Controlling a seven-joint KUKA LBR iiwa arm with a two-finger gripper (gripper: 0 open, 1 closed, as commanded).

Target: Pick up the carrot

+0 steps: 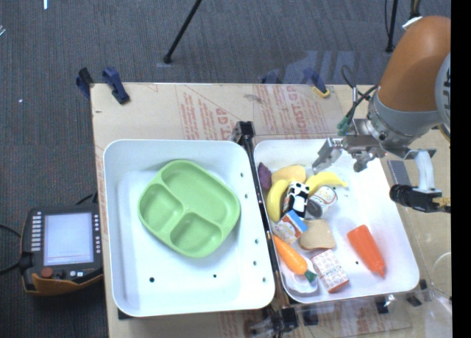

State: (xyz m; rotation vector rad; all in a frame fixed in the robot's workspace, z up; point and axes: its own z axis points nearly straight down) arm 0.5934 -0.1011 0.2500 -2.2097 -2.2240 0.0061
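Note:
A slim orange carrot (pixel 290 254) with a green tip lies at the front left of the right bin (pixel 401 244), close to the divider between the bins. A thicker orange carrot-shaped piece (pixel 366 250) lies alone toward that bin's front right. My gripper (pixel 341 162) hangs over the far part of the right bin, above and behind the pile of food. Its two fingers stand spread, open, with nothing between them. It is well apart from both orange pieces.
Yellow bananas (pixel 282 188), a black-and-white toy (pixel 297 198), a bread slice (pixel 318 236), a red-and-white box (pixel 330 270) and a purple item (pixel 264 177) crowd the right bin's left half. A green divided plate (pixel 190 208) lies in the left bin (pixel 121 255).

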